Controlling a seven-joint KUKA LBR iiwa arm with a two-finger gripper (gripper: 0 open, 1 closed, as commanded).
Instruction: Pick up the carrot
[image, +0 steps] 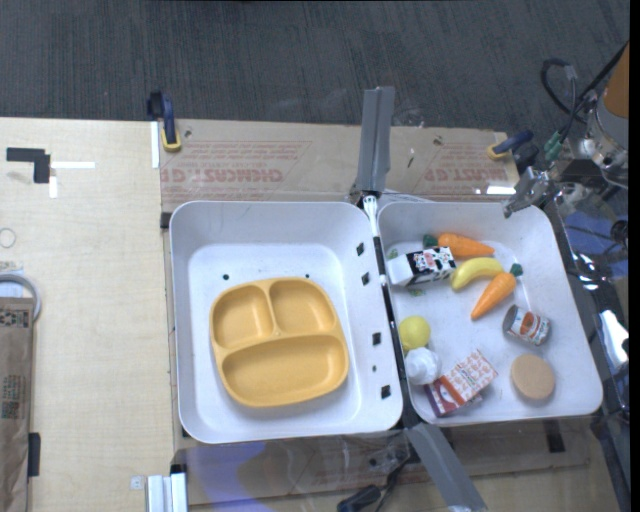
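Note:
Two orange carrots lie in the right bin (560, 262). One carrot (463, 244) lies flat near the bin's far wall. The other carrot (493, 295) lies slanted just below a yellow banana (477, 271). My gripper (530, 188) hangs over the right bin's far right corner, above and to the right of both carrots. It is apart from them and holds nothing that I can see. The arm behind it runs off the right edge.
The right bin also holds a black-and-white milk carton (428, 265), a lemon (414, 331), a white bulb (421, 365), a small box (463, 382), a tin can (527, 326) and a round biscuit (533, 379). A yellow divided plate (280, 342) sits in the left bin (190, 300).

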